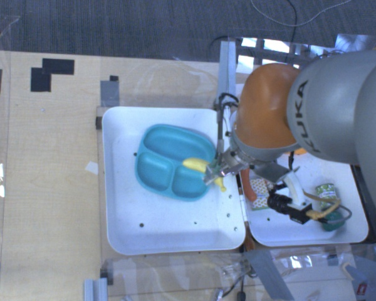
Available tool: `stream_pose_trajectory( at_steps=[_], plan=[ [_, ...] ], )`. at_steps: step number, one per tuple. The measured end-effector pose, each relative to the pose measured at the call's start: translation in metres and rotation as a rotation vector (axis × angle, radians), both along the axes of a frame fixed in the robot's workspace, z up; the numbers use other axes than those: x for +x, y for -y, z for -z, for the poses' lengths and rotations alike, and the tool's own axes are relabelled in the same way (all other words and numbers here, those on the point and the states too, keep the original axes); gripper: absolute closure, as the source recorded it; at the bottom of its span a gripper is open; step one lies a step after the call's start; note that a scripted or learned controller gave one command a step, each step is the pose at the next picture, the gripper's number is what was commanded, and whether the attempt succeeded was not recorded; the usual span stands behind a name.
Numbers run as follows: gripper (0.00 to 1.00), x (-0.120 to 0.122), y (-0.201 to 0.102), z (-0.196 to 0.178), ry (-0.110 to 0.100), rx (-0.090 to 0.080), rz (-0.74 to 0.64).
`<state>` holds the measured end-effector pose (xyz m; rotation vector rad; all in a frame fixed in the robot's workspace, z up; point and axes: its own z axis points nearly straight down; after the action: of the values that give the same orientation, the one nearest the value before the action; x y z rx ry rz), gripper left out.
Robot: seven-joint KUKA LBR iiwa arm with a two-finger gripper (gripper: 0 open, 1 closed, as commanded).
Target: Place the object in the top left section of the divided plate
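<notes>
From my seat the hand [217, 170] sits low over the right rim of the blue divided plate [169, 162], half buried under the arm's orange band [266, 108], and I cannot tell whether it is apart or closed. A yellow object [197, 165], shaped like a toy banana, lies across the plate's right-hand compartment with one end poking past the rim by the hand; whether it is actually gripped I can't say.

I judge the banana to be light, probably hollow plastic or rubber, smooth and a bit slippery, not fragile. I would take it across its thick middle, square to the curve, so it cannot swivel out.

The plate rests in the left white bin [144, 231], well inside the walls. In the right bin [338, 234] I see a reddish strip [250, 192], a patterned scrap [261, 187] and a small green-labelled item [326, 192] whose print is too small to read. The one legible marking is "KUKA", partly visible on the grey arm [338, 105]. The pale counter [44, 187] carries black markers [50, 73] at its far left.
</notes>
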<state>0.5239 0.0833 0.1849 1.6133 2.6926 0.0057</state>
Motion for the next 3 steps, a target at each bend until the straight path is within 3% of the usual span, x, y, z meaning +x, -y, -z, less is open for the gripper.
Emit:
stream_pose_trajectory(
  at_steps=[1,2,3],
  plan=[
    [1.0,-0.023,0.009,-0.133,0.005,-0.001,-0.188],
    [0.0,-0.023,0.009,-0.133,0.004,-0.001,-0.188],
    [0.0,-0.037,-0.03,-0.004,-0.002,0.0,-0.039]
  ],
)
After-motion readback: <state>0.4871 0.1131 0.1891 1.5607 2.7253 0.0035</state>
